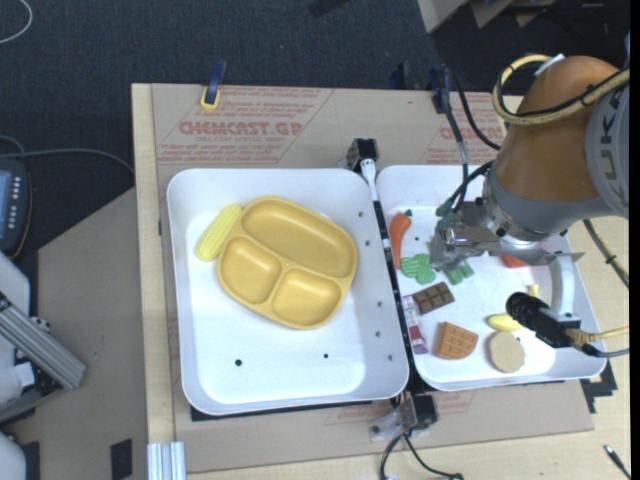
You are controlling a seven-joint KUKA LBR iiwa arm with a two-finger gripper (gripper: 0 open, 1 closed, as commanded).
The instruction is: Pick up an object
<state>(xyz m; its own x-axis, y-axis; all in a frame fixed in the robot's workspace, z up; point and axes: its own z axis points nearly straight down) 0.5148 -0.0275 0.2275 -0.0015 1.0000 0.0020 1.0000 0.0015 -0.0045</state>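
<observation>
From above, the gripper (455,251) hangs low over the right bin (430,183), just above a green toy (416,266); whether it is open or closed cannot be told. Nearby lie a carrot (399,234), a chocolate bar (434,298), a waffle (455,341) and a round biscuit (507,352). The left bin (200,298) holds a yellow divided plate (288,260) with a corn cob (218,232) touching its edge.

Red print on the brown board (250,118) under the bins reads "CHEMCAST GP" (last letters faint), and fainter red lettering at its right is unreadable
</observation>
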